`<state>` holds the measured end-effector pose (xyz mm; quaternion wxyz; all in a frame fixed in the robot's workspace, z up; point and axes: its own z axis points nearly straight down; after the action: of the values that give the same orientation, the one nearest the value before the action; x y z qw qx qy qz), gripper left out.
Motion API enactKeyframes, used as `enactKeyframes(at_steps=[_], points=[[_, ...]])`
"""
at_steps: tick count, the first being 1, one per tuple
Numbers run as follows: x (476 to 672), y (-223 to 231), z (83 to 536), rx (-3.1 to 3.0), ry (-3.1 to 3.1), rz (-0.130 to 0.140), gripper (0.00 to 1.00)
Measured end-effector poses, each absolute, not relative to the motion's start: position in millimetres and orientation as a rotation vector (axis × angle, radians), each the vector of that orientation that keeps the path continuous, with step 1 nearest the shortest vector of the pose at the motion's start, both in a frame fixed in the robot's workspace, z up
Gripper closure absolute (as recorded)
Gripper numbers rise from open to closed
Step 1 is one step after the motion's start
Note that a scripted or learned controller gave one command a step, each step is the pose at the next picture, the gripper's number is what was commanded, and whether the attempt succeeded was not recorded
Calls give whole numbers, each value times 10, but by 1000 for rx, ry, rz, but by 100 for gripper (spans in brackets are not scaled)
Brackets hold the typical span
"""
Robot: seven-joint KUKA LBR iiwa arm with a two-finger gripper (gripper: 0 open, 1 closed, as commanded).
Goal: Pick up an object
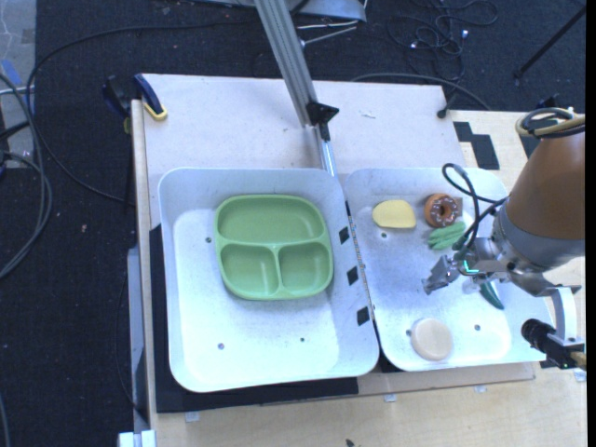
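My fingers (445,277) hang spread over the right bin (391,277), pinching nothing. Around them: yellow piece (395,215), doughnut (442,209), green leafy thing (448,236) lying slantwise, pale disc (432,339) nearer. Left bin holds a green tray (275,246).

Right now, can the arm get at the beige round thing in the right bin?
Probably yes. The beige round thing lies apart from the other items, just below the gripper, with bare bin floor between them.

pincer (445,276) over right bin (396,287) | green tray (275,246) in left bin (191,277)
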<state>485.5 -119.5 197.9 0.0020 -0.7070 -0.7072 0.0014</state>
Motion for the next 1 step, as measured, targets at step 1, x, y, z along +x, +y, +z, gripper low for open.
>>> enactKeyframes(at_steps=[1], points=[[4865,-1196,1990,-2220,-2222,1,0]])
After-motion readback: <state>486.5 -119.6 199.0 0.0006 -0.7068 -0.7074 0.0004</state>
